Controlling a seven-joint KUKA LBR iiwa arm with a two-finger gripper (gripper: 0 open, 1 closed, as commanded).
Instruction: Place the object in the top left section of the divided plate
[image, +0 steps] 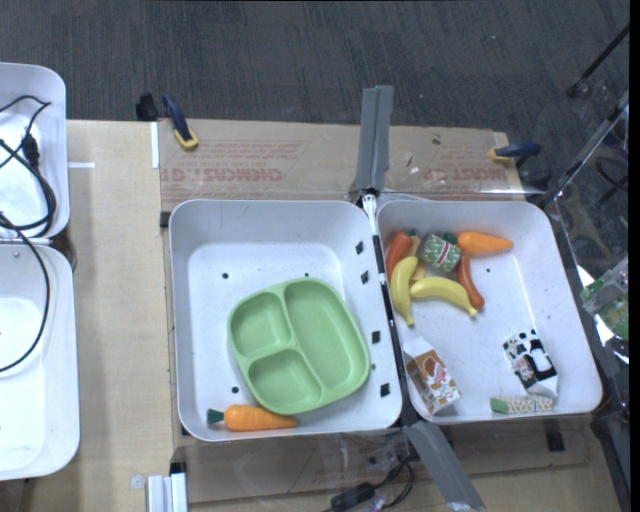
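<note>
Divided plate (298, 345) is set askew, so its top left section may be mistaken; a carrot (250, 418) lies just below it. How the fingers stand cannot be told.

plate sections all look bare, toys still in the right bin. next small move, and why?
Probably bring the arm in over the right bin and line up above the orange carrot at the top of the pile. It seems the easiest pick: it lies at the cluster's edge, while the bananas are crowded. Every section of the green divided plate is bare, so nothing is placed yet.
</note>
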